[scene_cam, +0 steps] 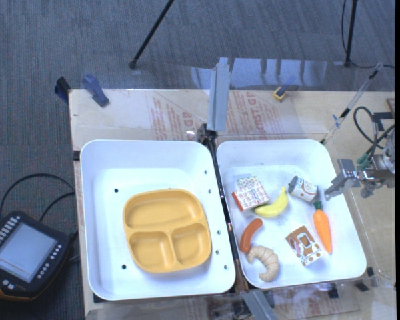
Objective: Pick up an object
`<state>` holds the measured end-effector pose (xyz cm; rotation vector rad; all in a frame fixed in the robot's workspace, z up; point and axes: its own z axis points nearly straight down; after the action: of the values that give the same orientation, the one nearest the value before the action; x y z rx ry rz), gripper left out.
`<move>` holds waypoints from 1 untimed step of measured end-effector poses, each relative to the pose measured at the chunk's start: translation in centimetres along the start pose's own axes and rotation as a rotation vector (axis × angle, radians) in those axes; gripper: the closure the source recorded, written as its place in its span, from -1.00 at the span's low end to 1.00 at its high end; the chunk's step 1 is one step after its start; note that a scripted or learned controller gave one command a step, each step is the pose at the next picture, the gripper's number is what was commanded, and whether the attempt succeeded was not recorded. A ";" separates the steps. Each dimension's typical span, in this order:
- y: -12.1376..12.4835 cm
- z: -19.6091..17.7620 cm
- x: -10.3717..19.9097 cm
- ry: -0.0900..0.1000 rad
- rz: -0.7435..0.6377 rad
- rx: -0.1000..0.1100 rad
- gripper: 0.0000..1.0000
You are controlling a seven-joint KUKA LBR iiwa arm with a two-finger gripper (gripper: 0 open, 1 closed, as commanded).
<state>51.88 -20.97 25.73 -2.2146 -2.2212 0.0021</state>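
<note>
Over by the right bin's (287,149) right edge, the gripper (350,177) hangs near the toy carrot (323,230), grip state impossible to tell; carrot's probably light, hard, slick plastic, so grabbing mid-body across its width seems safest.

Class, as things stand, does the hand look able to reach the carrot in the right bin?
Probably yes. The hand sits at the right bin's right edge, close above the carrot. The carrot lies uncovered, with a small can and a carton beside it but apart.
</note>
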 end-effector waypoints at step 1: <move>1.0 13.2 -0.1 0.001 -0.024 0.001 -1.00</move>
<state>52.82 -21.06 12.49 -2.1867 -2.2467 0.0021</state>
